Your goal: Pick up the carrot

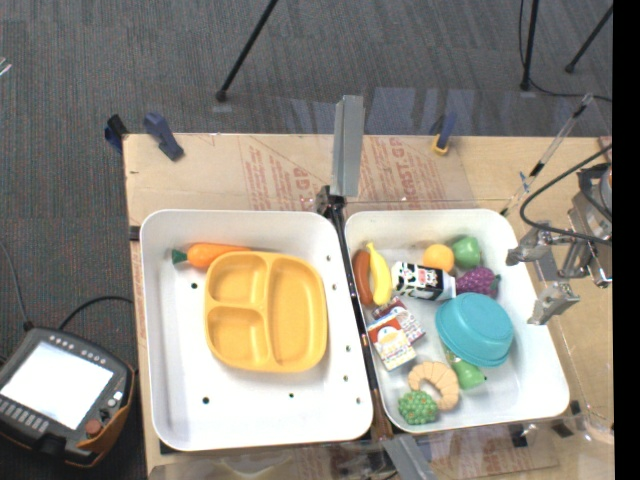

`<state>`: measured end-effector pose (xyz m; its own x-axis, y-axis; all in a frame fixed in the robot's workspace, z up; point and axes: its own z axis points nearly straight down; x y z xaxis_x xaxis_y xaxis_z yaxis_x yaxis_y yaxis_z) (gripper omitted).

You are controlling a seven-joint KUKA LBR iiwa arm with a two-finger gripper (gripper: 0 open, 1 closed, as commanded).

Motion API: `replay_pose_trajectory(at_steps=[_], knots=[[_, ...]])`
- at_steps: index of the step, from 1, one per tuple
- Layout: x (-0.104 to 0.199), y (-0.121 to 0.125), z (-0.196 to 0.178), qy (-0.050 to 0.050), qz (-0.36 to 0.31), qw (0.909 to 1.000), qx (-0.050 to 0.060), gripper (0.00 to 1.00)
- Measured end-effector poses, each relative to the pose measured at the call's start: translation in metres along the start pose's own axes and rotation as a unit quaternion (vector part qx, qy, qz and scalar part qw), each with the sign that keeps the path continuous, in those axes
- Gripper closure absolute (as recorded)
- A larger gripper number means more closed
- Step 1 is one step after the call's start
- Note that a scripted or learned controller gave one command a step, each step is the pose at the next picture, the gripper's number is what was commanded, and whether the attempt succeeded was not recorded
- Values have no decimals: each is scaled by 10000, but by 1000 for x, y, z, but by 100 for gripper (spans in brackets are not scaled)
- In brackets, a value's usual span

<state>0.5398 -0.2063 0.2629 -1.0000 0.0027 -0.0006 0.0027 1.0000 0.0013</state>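
Bench w/ two bins, hand open – empty, carrot in left bin

Your gripper sits at three o'clock, fingers spread open and empty, pointing toward seven o'clock.

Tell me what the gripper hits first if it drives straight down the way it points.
Likely the right bin, at its rim, just below the gripper. Depth is unclear from this slanted view.
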Motion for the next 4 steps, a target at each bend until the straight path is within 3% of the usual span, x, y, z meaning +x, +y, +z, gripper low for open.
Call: replay_pose_trajectory(at_steps=[1, 2, 3, 4], knots=[[10, 9, 132, -111, -1082, 9941, 43, 0], [14, 89, 126, 7, 102, 9999, -6, 0], [58, 121, 169, -96, 1743, 9846, 15, 0], [59, 122, 159, -60, 1718, 9851, 12, 100]])
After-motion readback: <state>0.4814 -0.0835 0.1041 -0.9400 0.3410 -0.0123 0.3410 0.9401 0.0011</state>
